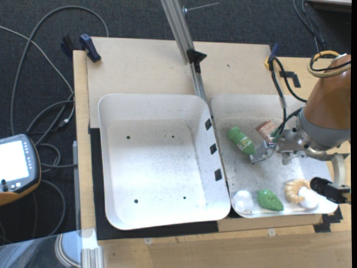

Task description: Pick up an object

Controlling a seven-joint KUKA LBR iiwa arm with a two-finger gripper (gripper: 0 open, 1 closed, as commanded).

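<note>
My gripper (262, 153) hangs low over the middle of the right bin (245, 106), reaching in from the right. A green bottle (241, 139) lies just to its left, tilted on its side and close to the gripper tip. A small pink-brown packet (267, 129) sits just behind the gripper. Along the bin's front edge lie a white round piece (242, 200), a green lumpy toy (270, 200) and a tan and white toy (298, 192). Nothing is visibly held.
The left bin (111, 149) stands beside the right one, parted by a raised wall with black tabs (212, 148). A metal pole (179, 24) slants up from the bench's back. Cables run along the right rear corner (281, 85).
</note>
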